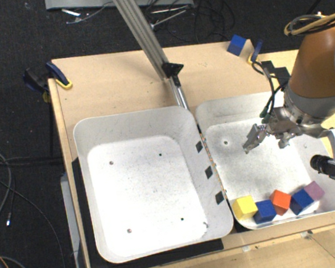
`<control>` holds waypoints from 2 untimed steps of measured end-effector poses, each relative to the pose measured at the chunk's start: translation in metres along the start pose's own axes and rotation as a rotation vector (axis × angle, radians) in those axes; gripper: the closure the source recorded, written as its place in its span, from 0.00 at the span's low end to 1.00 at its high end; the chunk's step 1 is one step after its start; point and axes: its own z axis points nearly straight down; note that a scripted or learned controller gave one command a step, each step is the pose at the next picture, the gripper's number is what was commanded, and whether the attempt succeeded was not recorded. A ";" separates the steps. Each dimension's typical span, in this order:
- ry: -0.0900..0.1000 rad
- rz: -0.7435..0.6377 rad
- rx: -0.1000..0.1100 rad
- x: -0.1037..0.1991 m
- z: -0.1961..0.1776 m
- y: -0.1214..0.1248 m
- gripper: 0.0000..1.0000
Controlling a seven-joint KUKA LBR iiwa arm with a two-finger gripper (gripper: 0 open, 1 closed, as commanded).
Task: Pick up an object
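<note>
Several small blocks lie in a row along the near edge of the right bin (232, 107): a yellow block (245, 206), a blue block (265, 210), an orange block (281, 200), a second blue block (301, 201) and a purple block (314, 190). My gripper (268, 139) hangs over the middle of that bin, well back from the blocks. Its fingers are spread open and nothing is between them.
The left bin (92, 172) sits beside the right one, with a ridge and black clips between them. A loose blue block (237, 44) lies on the bench at the back right. A metal pole (143, 31) slants in from the top.
</note>
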 end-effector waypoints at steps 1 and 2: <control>-0.005 0.004 -0.004 -0.061 -0.024 0.016 0.00; 0.003 -0.007 0.008 -0.018 0.057 0.033 0.00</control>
